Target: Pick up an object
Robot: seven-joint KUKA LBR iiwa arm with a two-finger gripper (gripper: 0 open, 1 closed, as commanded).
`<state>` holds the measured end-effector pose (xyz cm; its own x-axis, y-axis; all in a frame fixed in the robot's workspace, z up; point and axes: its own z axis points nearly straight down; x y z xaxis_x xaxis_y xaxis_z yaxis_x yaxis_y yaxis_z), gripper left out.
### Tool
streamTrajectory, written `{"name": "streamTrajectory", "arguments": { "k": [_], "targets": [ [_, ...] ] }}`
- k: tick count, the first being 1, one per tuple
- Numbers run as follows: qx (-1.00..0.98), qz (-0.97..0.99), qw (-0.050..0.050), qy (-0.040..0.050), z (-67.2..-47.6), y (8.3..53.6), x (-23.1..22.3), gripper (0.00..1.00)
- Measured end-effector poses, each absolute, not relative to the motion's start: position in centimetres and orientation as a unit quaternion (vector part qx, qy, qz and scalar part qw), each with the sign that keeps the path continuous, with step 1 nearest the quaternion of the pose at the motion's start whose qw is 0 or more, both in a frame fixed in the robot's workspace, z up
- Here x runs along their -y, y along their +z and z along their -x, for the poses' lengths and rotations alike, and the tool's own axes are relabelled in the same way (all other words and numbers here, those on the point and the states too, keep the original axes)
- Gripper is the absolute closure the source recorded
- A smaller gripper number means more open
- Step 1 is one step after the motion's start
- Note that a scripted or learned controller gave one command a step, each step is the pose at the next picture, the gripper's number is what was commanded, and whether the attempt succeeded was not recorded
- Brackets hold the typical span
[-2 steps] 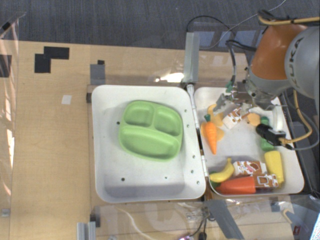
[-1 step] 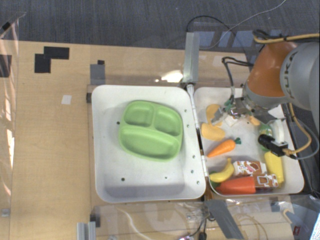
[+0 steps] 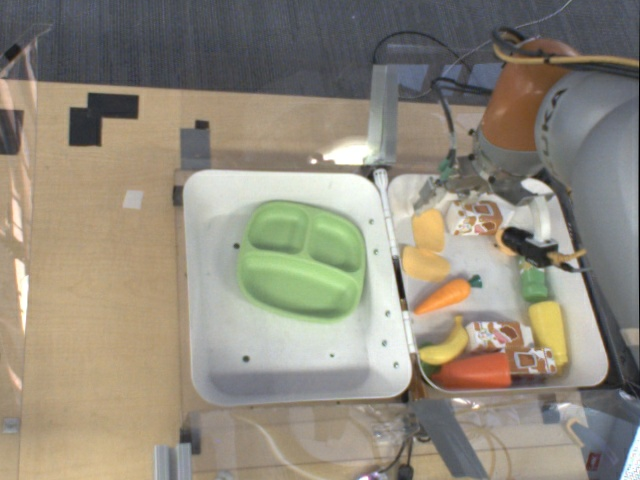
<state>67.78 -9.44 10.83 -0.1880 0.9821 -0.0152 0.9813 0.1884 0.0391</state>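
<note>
So from the overhead camera, the grey arm with the orange band (image 3: 515, 103) is reaching into the back of the right shallow white bin (image 3: 590, 353), with its two-finger gripper (image 3: 452, 180) down near the back left corner, can't tell if it's open or closed. Just below it sits a yellow-orange plastic wedge (image 3: 428, 230), then a flatter yellow slice (image 3: 426, 263), an orange toy carrot (image 3: 443, 295) and a yellow toy banana (image 3: 445, 346). The left white bin (image 3: 215, 358) holds a green divided plastic plate (image 3: 300, 260)
</note>
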Motion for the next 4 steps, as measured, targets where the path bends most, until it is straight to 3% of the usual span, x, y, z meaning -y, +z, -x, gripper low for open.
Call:
{"name": "streamTrajectory", "arguments": {
  "k": [1,2,3,4],
  "targets": [
    [-0.755,-0.656,0.003,0.0023,-67.0,18.8,7.7,0.0],
    [-0.758,-0.652,0.018,0.0105,-65.4,11.7,11.9,0.0],
    [-0.763,-0.646,0.022,0.0108,-67.0,10.8,18.1,0.0],
    [-0.75,-0.661,0.025,0.0111,-65.0,10.8,16.5,0.0]
  ]
}}
